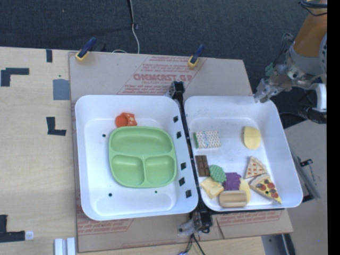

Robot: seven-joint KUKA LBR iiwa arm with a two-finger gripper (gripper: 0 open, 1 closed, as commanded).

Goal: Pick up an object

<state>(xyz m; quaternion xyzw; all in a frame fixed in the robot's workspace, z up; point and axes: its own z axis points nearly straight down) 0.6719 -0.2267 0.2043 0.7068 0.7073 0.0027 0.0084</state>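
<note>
The right bin [276, 118] holds several toy foods: a pale wafer [207, 139], a yellow round piece [252, 137], a chocolate bar [202, 165], a green piece [217, 172], a purple piece [232, 181], a cheese wedge [212, 187], a bread roll [232, 198] and two pizza slices [262, 178]. My gripper [262, 94] hovers at the far right corner of this bin, above its rim, away from all the food. The left bin [87, 142] holds a green divided plate [142, 156] and a small red-orange piece [126, 120].
Both bins rest on a cardboard sheet [154, 76] clamped at the back by two blue-yellow clips [85, 49]. A black divider strip [181, 142] runs between the bins. A cable [133, 20] trails from the back. The arm [308, 41] comes in from the upper right.
</note>
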